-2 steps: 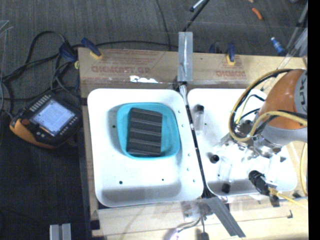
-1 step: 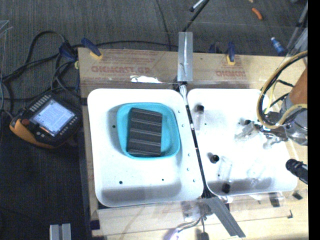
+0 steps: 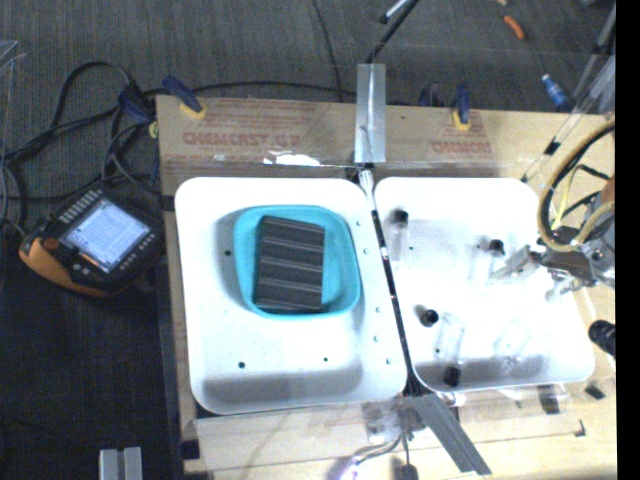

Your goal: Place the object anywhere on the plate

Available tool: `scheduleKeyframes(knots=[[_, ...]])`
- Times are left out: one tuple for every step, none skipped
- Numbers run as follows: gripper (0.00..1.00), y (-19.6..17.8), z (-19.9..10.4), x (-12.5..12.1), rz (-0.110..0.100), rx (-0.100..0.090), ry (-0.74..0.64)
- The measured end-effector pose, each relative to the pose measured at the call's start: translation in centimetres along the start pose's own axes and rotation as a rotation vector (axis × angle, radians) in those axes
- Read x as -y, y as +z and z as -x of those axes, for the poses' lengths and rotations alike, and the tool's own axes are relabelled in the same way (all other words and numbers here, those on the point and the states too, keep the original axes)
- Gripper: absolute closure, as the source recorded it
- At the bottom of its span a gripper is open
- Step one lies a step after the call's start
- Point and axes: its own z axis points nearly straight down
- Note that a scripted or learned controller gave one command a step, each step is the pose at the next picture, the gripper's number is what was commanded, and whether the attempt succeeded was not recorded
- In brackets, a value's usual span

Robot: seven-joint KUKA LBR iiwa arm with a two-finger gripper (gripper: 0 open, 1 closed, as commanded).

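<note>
Dark grey ribbed rectangular block (image 3: 290, 263) lies on teal square plate (image 3: 345, 268) in left bin; hand (image 3: 560, 268) at right edge, grip state unclear.

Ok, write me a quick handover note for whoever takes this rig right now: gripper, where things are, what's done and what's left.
Gripper: at the right edge of the right bin, low over its floor; whether it is open or shut can't be told, and nothing is seen in it.
Dark ribbed block: lying flat on the blue plate in the left bin.
Done: the block appears to be on the plate already.
Left: probably nothing but confirming the placement.
</note>
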Motion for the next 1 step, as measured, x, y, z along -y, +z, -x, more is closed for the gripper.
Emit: scheduleKeyframes(knots=[[0.00, 6.65, -5.54, 1.30, -0.003, 0.000, 0.303]])
